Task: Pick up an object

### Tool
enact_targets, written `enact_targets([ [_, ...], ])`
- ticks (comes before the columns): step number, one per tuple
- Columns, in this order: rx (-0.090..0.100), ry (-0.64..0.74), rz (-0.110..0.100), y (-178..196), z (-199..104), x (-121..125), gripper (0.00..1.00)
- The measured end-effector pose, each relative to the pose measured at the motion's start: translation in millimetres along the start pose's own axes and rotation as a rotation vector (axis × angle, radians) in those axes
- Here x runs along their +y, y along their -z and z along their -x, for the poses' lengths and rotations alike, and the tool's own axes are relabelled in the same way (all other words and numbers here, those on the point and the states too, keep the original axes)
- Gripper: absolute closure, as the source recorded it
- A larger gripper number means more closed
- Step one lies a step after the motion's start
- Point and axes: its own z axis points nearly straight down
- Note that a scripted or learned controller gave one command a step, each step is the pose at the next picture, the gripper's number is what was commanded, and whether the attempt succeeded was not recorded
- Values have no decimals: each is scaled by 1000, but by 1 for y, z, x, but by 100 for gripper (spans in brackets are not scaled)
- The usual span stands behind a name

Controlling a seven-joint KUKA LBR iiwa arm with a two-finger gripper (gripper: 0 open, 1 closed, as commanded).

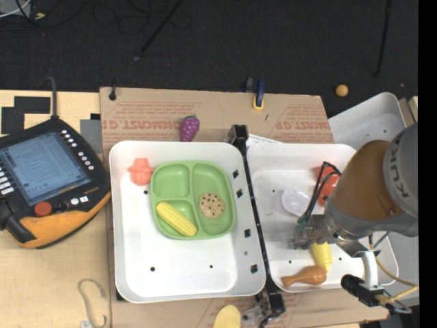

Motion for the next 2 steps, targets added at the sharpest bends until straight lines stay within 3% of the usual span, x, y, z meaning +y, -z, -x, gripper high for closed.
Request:
enact_targets([
  [2, -1, 8, 5, 103, -16, 4, 100],
])
